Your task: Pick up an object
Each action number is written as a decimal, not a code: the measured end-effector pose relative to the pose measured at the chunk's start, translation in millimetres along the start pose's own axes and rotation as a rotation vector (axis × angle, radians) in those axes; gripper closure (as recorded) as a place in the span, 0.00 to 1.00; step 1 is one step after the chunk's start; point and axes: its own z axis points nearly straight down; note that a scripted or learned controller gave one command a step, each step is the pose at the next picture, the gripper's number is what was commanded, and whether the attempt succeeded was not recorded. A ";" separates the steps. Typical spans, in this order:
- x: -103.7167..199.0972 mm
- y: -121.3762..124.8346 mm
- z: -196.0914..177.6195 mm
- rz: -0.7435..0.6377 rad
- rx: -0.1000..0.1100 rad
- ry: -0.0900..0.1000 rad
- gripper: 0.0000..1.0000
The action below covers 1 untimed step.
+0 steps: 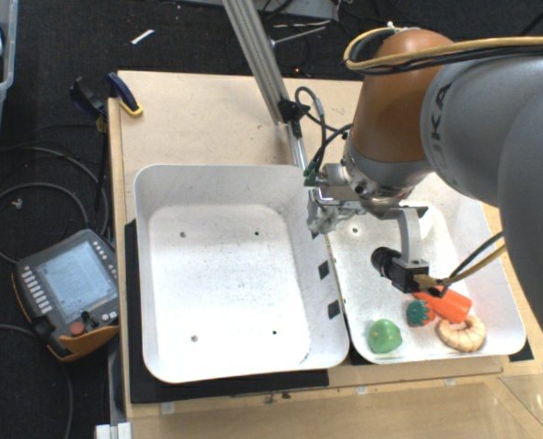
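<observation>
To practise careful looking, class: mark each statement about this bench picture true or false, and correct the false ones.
1. The green ball lies in the bin on the view's right. True.
2. The orange carrot lies in the other bin. False: it lies in the same right bin, beside the beige ring.
3. The pincer holds the green ball. False: it is near that bin's far left corner, well apart from the ball.
4. The beige ring lies near the bin's front right corner. True.

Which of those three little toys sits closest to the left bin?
The round green one; the orange carrot and tan ring lie farther right.
</observation>
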 end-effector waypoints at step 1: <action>46.5 26.3 -5.6 0.000 0.000 0.000 1.00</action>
